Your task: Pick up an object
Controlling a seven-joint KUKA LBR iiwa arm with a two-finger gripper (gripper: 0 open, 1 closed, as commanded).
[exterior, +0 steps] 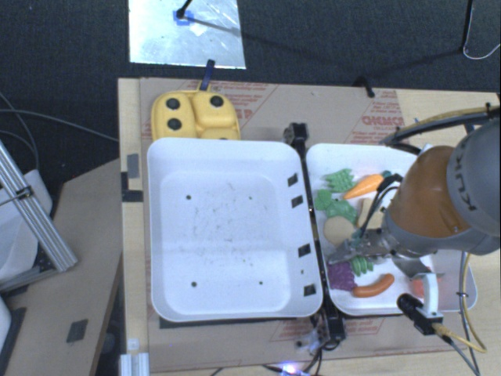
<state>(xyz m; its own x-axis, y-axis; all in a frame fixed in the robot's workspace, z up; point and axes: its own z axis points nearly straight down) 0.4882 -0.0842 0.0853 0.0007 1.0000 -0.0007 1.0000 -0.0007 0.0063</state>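
From my screen the two-finger gripper (350,251) hangs over the purple toy grape bunch (340,274), jaw state I can't tell, so I'd drop straight, avoiding the green plastic veggie (361,265).

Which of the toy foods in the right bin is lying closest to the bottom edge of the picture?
The reddish sausage, below the purple piece and beyond the orange carrot.
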